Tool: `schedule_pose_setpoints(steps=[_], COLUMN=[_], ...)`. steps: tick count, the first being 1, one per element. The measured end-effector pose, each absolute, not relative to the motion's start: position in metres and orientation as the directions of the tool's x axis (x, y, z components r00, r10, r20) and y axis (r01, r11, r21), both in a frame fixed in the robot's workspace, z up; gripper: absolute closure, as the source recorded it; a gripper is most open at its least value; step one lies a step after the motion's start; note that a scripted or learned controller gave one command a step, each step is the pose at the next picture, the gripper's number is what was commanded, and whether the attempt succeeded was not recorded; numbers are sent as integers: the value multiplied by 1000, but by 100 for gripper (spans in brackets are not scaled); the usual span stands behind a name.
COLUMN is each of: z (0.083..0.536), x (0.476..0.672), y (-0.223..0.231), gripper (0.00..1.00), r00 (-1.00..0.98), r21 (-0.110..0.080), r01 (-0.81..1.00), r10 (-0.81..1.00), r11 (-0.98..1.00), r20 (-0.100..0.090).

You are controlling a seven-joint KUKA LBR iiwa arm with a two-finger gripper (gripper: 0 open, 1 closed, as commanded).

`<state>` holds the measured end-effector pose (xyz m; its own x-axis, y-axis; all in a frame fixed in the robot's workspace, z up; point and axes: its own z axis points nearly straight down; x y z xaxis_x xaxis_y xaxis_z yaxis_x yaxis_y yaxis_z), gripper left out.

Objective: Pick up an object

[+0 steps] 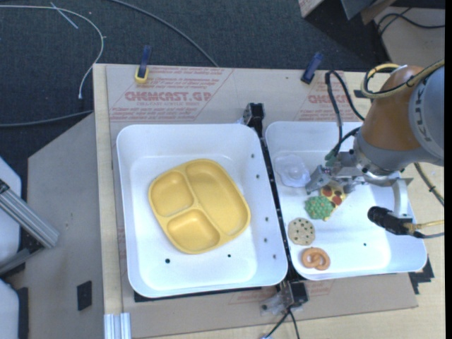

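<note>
Red "CHEMCAST GP" lettering is printed on the bench sheet [169, 94] behind the bins

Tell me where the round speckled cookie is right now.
The round speckled cookie lies in the right white bin, near its left wall, just below the green broccoli piece and above the orange pretzel.

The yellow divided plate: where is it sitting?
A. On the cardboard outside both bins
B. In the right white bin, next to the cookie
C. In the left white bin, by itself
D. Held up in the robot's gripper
C. The yellow divided plate lies flat in the left white bin, while the cookie, the pretzel and the green piece lie in the right white bin.
</note>
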<state>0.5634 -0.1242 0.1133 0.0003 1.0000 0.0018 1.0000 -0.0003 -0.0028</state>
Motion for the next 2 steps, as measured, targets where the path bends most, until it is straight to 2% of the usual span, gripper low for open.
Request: schedule_pose_setpoints(steps=[1,2], z=[87,101], x=[565,568], y=[-125,-127], gripper=[0,100], r00=[1,2], r21=[0,13], r01=[1000,1000], r10=[1000,1000], r11=[-1,-1], r20=[-1,-7])
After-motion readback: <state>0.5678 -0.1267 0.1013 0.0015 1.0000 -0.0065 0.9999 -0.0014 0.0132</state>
